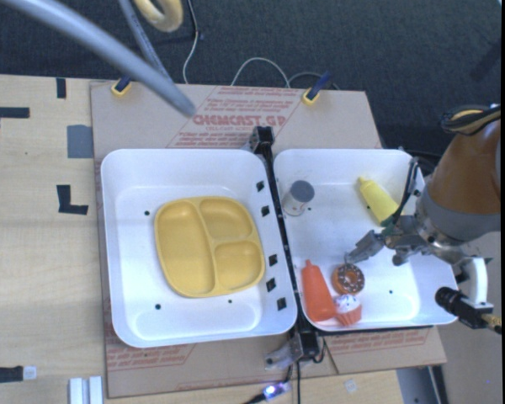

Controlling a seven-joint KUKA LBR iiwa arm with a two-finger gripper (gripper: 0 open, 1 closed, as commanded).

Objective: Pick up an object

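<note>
The gripper [364, 249] hangs low over the right bin [404, 310], fingers apart and clamped on nothing. A sprinkled doughnut [348, 279] lies just at its 7 o'clock, an orange bottle [316, 294] at 8 o'clock. The left bin [126, 225] holds a yellow divided plate [209, 245].

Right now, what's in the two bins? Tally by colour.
Yellow: 2, divided plate in the left bin, bottle in the right bin
Orange: 1, bottle
Grey: 1, small cylinder
Multicoloured: 1, sprinkled donut-like toy
White: 1, small piece, identity unclear
Total: 6
</note>
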